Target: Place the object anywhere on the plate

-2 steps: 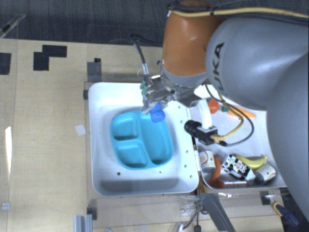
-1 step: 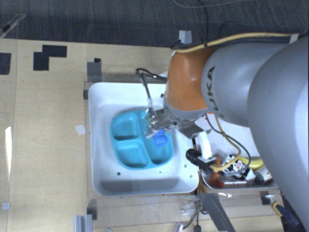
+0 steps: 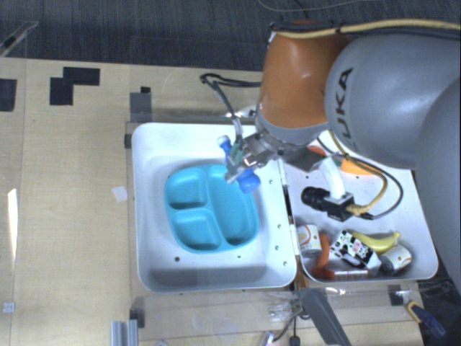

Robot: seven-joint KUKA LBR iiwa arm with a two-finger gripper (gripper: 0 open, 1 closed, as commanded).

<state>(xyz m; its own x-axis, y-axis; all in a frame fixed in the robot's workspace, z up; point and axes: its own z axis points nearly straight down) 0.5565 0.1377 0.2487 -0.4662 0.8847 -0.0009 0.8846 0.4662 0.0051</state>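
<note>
The bench [image 3: 65, 215] is pale tan board with black angular marks [image 3: 72, 83] near its far left, and beyond its far edge lies dark carpet [image 3: 130, 13] crossed by a thin loose cable [image 3: 338, 2]. The left bin [image 3: 148, 193] holds a blue plate [image 3: 205, 218] with three compartments, lying flat and turned a little askew. Over the plate's far right corner hangs the end effector [image 3: 238, 166], and a small blue object [image 3: 248, 184] shows right at its tip, above or on the plate's rim; which of the two cannot be told. Glare and the bulk of the wrist blur that spot, so whether the end effector is wide, narrow or gripping the blue object cannot be made out. The arm [image 3: 389, 99], orange-banded and grey, covers the far part of the right bin [image 3: 421, 215] and is cut off by the frame. In the bin's near end lie a banana [image 3: 380, 241], a black-and-white patterned item [image 3: 351, 247] and a red item [image 3: 324, 254], crowded together and hard to identify further.
</note>
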